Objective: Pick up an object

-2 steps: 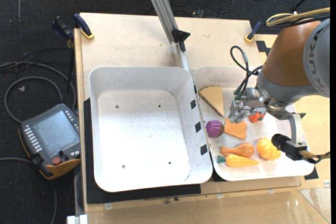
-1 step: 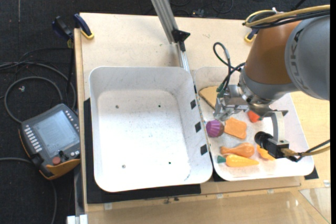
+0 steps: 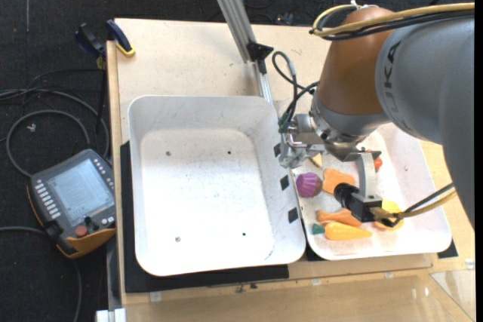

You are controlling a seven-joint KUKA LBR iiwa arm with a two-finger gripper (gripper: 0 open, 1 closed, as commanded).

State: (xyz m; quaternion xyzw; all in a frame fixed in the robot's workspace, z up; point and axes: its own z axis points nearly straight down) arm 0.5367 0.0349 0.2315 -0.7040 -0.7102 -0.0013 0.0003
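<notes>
My gripper [image 3: 296, 150] hangs low over the left part of the right bin [image 3: 423, 234], close to the wall shared with the left bin. Just below it lies a small purple object [image 3: 308, 183]. To its right sits an orange piece [image 3: 337, 179], and nearer the front edge lie two more orange, carrot-like pieces [image 3: 337, 217] [image 3: 348, 232]. A yellow piece [image 3: 392, 207] and a small red thing [image 3: 377, 161] lie further right. The big wrist hides the bin's back part. No object shows between the gripper's tips.
The left bin [image 3: 151, 117] stands beside the right one, sharing a raised wall. A slanted aluminium post [image 3: 230, 4] rises behind the bins. A teach pendant [image 3: 74, 200] lies on the floor at left.
</notes>
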